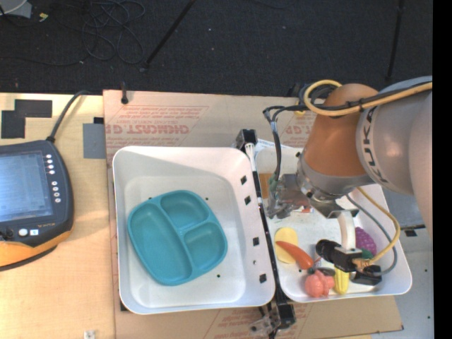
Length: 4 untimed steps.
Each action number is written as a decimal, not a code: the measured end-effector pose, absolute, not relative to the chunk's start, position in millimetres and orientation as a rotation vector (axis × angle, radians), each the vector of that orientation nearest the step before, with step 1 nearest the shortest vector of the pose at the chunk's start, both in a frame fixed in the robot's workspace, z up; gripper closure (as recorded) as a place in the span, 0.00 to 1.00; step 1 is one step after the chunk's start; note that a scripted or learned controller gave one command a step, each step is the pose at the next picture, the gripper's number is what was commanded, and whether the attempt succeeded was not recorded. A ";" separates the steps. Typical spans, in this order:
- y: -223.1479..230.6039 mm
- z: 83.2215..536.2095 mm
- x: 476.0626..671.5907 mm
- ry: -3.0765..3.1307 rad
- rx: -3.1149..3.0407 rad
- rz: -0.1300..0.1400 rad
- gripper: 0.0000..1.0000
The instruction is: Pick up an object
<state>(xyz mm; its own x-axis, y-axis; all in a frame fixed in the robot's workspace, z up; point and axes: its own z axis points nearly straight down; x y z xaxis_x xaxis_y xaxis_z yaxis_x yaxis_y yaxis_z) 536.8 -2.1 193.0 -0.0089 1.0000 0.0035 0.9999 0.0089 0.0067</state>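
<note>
Tool point(284, 202) hangs low over the right bin point(339, 295), at the bin's 10 o'clock corner, close to the wall it shares with the left bin point(141, 164). Its tip is a dark tangle from this angle, so I cannot tell whether it is open or closed, and nothing can be seen gripped in it. The grey arm point(395, 140), with its orange band, comes in from 3 o'clock and covers much of the right bin's far half. The things to pick lie in the near half of that bin. A round yellow piece point(284, 236) sits just at 6 o'clock of the tool, and a carrot point(296, 253) lies slanted against its lower edge. Further toward 5 o'clock, a pink lump point(319, 283) sits beside a small yellow bit point(341, 282). Purple grapes point(366, 240) lie at the 3 o'clock side. The left bin holds a teal divided plate point(176, 236), lying flat near its middle. Both bins stand on a cardboard sheet point(176, 115) on the desk point(70, 274). A handheld screen point(28, 189) lies at 9 o'clock, well apart from the bins.
</note>
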 end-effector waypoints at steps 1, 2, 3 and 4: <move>-6.7 187.2 534.2 2.225 2.222 -0.003 0.00; -36.8 143.4 537.5 2.245 2.218 0.017 0.00; -40.4 134.8 535.4 2.253 2.211 0.032 0.00; -44.2 129.7 534.3 2.257 2.207 0.044 0.00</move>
